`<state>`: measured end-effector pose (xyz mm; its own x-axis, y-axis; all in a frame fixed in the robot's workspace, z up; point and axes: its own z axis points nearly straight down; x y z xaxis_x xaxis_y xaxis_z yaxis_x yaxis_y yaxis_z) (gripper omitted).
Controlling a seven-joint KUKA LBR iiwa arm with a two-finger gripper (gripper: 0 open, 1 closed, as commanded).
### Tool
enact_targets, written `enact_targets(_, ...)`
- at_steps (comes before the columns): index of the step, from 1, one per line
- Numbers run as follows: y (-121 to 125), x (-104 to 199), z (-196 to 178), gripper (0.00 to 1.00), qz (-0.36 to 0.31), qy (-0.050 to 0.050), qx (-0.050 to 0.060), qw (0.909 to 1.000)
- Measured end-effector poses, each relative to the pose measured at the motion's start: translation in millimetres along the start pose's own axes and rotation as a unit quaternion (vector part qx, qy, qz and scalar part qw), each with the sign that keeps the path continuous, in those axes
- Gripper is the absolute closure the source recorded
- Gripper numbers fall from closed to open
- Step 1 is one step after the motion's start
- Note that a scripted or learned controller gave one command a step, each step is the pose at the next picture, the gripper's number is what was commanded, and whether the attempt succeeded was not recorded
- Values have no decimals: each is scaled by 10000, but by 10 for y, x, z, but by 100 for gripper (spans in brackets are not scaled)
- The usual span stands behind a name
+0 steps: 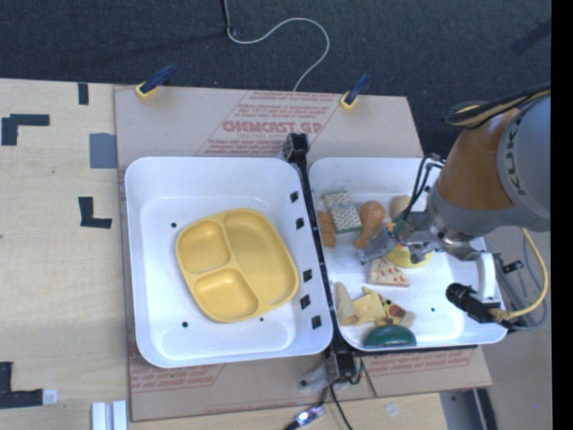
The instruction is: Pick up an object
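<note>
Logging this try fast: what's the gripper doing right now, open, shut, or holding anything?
Gripper: low in the right bin among the toy food; open or shut cannot be told.

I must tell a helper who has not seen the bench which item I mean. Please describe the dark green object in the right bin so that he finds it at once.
Start at the right bin, the one the arm reaches into. Go to its near edge, close to the wall shared with the left bin. There lies the dark green object, rounded and domed; its neighbours are pale yellow, tan or orange, so its colour alone marks it.
</note>
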<state>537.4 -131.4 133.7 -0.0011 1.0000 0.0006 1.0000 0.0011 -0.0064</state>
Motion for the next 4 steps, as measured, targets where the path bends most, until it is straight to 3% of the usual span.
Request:
enact_targets(1, -2, 7, 521, 0, -2, -7, -21, 10000)
enact_targets(2, 3, 8, 390, 100, -2, -5, -27, 10000)
enact_targets(4, 51, -25, -637, 100, 0, -8, -49, 10000)
